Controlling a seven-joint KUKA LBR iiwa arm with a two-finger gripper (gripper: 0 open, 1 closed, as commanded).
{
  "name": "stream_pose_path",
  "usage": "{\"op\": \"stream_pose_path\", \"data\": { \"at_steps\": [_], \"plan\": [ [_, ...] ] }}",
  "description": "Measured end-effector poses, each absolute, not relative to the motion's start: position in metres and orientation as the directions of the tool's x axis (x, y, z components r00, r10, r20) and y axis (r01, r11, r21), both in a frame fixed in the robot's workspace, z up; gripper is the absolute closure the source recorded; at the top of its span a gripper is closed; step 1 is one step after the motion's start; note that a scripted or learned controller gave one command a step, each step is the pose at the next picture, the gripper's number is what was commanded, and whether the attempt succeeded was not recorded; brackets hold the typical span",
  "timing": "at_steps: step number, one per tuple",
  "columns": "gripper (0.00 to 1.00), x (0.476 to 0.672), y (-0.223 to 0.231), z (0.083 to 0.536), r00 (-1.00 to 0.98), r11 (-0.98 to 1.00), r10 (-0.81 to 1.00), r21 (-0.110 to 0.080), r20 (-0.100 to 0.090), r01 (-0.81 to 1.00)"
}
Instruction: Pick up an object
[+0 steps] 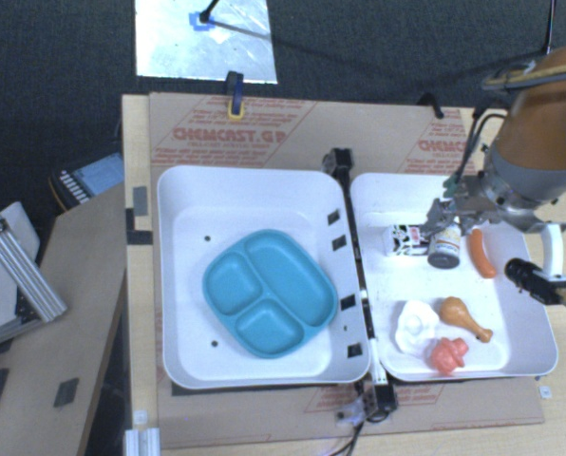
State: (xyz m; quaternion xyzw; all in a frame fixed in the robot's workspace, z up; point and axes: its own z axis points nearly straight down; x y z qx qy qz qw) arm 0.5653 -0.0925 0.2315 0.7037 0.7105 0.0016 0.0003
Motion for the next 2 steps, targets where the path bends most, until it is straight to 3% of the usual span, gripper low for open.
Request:
{"op": "stream_pose_path", "data": {
  "at_steps": [1, 2],
  "plan": [
    [1.0, 0.547, -0.04, 0.225, -0.01, 0.01, 1.0, 0.0, 0.002, 1.0],
    [1.0, 0.542, 0.023, 0.222, -0.011, 0.011, 1.0, 0.0, 0.003, 1.0]
  ]
}}
